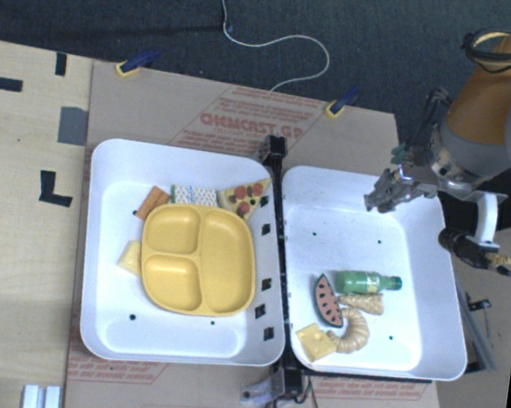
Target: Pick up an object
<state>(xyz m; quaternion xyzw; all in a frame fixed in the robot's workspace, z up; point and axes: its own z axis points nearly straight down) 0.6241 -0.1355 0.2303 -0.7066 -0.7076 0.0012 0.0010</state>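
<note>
We hung our claw (379,195), how it stood we could not tell, over the right bin's (436,261) far edge, needing to reach nearer for the bottle (367,282).

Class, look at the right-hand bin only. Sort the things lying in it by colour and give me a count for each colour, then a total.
Green: 1, the green bottle
Red: 1, the watermelon slice
Tan: 2, the croissant and the bread piece above it
Yellow: 1, the cheese wedge
Total: 5, all in the right bin
</note>
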